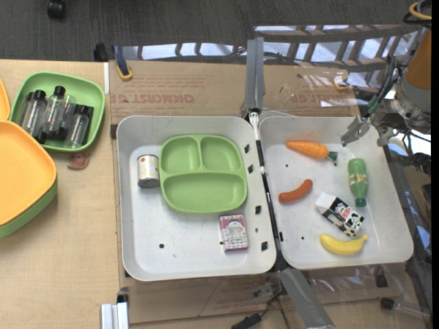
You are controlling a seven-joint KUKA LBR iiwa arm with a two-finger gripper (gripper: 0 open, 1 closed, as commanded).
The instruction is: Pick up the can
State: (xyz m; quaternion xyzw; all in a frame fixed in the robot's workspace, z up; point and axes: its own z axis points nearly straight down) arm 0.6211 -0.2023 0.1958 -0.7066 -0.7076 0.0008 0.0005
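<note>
The can point(147, 171) is a small silver tin lying on its side in the left bin point(130, 252), touching the left edge of a green divided plate point(204, 173). My gripper point(368, 134) hangs over the back right corner of the right bin point(391, 252), far to the right of the can. Its two fingers point(353, 131) are spread open with nothing between them. The grey arm with its orange band enters from the upper right.
A pink card box point(234, 233) lies in the left bin near the front. The right bin holds a carrot point(308, 149), a sausage point(295, 191), a green bottle point(357, 179), a black and white carton point(341, 214) and a banana point(342, 244). Orange plates and a tray of bottles point(58, 112) stand at far left.
</note>
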